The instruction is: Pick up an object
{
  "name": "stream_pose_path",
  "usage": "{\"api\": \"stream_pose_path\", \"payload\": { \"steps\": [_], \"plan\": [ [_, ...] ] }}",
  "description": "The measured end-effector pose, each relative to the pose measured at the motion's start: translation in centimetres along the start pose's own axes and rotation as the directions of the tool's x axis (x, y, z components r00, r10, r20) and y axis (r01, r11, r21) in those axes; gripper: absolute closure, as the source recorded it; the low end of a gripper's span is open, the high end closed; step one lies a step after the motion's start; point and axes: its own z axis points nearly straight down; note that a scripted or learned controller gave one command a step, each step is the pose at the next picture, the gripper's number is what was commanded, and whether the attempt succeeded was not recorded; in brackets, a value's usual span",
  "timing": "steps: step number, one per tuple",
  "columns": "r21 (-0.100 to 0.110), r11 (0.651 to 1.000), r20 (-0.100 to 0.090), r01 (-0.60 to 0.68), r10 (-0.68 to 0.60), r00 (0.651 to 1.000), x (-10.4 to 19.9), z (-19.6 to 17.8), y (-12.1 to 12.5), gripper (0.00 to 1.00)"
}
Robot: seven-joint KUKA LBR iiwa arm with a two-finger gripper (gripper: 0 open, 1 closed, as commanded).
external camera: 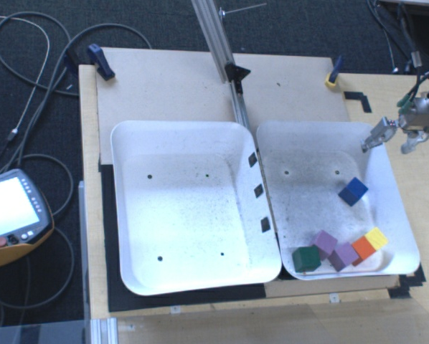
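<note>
The right bin (300,145) holds several small blocks. A blue cube (353,190) lies alone near its right wall. Along the front edge sit a green cube (306,258), two purple blocks (332,249), an orange cube (363,250) and a yellow cube (376,238). My gripper (387,145) hangs over the bin's back right rim, above and to the right of the blue cube. Its fingers are spread open and there is nothing between them.
The left bin (178,203) stands beside the right one, with a row of black clips (258,190) along the shared wall. A slanted metal rail (213,31) rises behind the bins. Clamps (100,61) grip the board's back corners.
</note>
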Motion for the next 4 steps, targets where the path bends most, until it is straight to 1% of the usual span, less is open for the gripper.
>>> {"api": "stream_pose_path", "payload": {
  "steps": [1,2,3,4],
  "plan": [
    [0.007,1.0,-0.003,0.0,0.0,1.0,-0.8,17.6,2.1,0.0],
    [0.003,1.0,-0.003,-0.001,0.001,1.0,2.4,17.1,-2.1,0.0],
    [-0.004,1.0,0.0,-0.001,0.001,1.0,2.3,16.0,-1.9,1.0],
    [0.001,1.0,-0.005,0.006,-0.006,1.0,9.4,14.2,-3.6,1.0]
  ]
}}
